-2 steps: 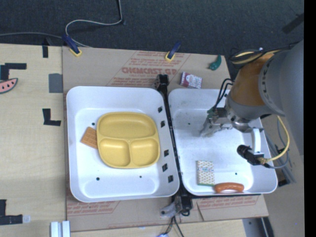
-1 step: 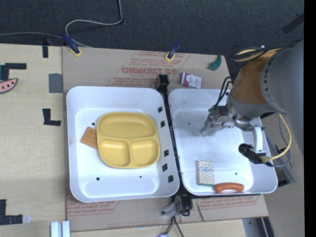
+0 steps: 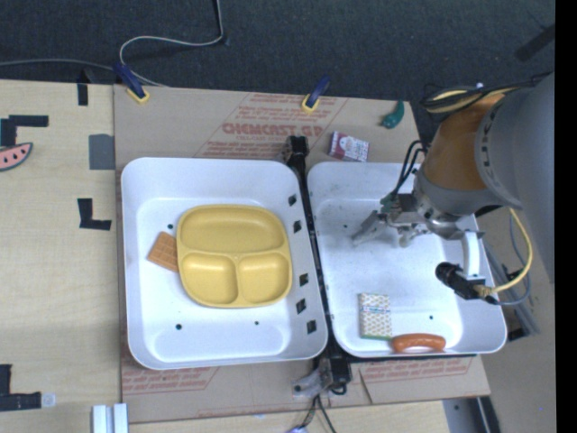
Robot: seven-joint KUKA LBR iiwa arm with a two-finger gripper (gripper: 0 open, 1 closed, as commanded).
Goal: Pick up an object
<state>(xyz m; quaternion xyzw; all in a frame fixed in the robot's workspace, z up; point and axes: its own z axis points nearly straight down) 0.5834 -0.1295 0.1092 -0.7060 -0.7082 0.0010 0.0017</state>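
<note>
My gripper [image 3: 374, 224] hangs low over the upper middle of the right bin [image 3: 343, 197], its fingers [image 3: 362, 234] spread open with nothing between them. A small patterned packet [image 3: 375, 315] lies in the same bin, well below the gripper near the front. An orange, sausage-shaped object [image 3: 418, 342] rests along that bin's front rim. In the left bin [image 3: 144, 197] sits a yellow divided plate [image 3: 236, 253]. A tan cracker-like piece [image 3: 163, 251] pokes out from under the plate's left edge.
A black hinge strip [image 3: 304, 242] runs between the two bins. A small red-and-white packet [image 3: 347, 146] and a green item [image 3: 393, 114] lie on the cardboard behind the right bin. The arm's grey body and orange band [image 3: 460, 152] cover the bin's right side.
</note>
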